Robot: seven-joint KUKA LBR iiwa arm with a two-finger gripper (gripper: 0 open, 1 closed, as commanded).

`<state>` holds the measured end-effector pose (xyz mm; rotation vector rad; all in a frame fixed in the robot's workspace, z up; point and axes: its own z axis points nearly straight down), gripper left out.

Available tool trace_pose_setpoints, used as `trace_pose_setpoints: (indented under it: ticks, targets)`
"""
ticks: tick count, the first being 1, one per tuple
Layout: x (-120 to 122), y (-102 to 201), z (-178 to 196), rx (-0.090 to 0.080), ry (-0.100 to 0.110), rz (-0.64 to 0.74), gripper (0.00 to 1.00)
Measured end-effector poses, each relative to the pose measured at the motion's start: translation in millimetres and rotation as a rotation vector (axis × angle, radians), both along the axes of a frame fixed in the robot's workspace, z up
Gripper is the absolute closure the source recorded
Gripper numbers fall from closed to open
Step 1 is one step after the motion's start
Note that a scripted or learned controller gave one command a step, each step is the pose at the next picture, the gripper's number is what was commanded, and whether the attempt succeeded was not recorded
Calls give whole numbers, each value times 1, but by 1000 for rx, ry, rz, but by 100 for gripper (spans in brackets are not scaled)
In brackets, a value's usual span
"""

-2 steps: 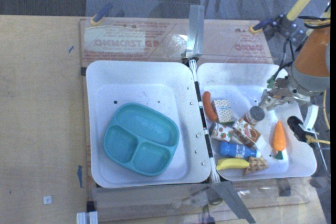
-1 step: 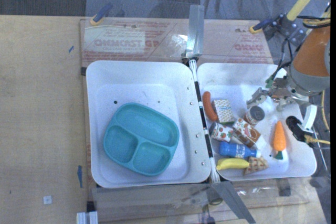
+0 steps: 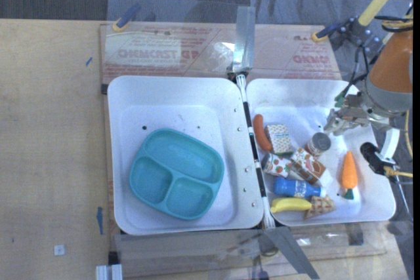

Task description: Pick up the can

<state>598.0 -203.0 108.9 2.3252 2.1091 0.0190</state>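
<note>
We see the can (image 3: pixel 319 142) standing in the right bin (image 3: pixel 379 201), near its middle, with its grey top facing up and a small carton (image 3: pixel 279 138) to its left. Our end effector (image 3: pixel 342 119) hangs just beside the can, up and to its right, close above the bin floor; we cannot tell how it is set, since the metal parts blur together there. Nothing shows between it and the can, so we judge the pick not yet made: the approach looks nearly done, and the closing on the can and the lift are left. Around the can lie a sausage (image 3: pixel 262 132), a carrot (image 3: pixel 349 172), a blue bottle (image 3: pixel 296 189), a banana (image 3: pixel 291 205) and some printed cartons (image 3: pixel 307 165), the nearest touching or almost touching it below. The left bin (image 3: pixel 125 101) holds a teal divided plate (image 3: pixel 176 172), well apart from the work.
</note>
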Motion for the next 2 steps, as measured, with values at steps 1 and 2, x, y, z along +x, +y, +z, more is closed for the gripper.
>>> trace_pose_setpoints:
  ticks: [1, 2]
  targets:
    - [0, 0, 0, 0, 0, 0, 0]
    - [-17, 0, -19, 11, 0, -28, 0]
